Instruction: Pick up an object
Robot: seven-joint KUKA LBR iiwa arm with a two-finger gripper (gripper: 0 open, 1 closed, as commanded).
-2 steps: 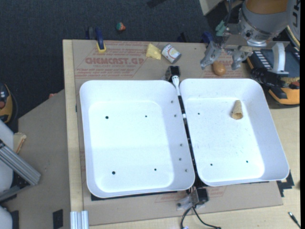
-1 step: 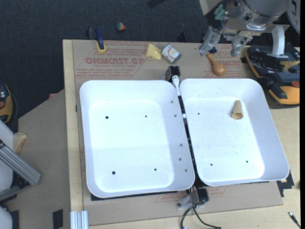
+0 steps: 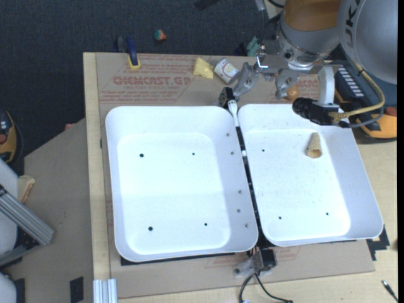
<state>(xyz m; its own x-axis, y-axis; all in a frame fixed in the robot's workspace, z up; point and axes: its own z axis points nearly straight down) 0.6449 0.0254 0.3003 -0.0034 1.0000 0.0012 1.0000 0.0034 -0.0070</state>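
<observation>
The left bin (image 3: 170, 182) and right bin (image 3: 315, 191) sit side by side on the surface (image 3: 101, 106), touching along their inner rims; a small tan cone-shaped object (image 3: 314, 145) lies in the right bin toward 12 o'clock; the end effector (image 3: 268, 81) hangs beyond the bins' far rims, fingers spread, pinching nothing.

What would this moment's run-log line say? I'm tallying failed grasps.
arm: raised behind the bins | gripper: open, holding nothing | tan cone: lying in right bin, untouched | pick: not yet done
</observation>
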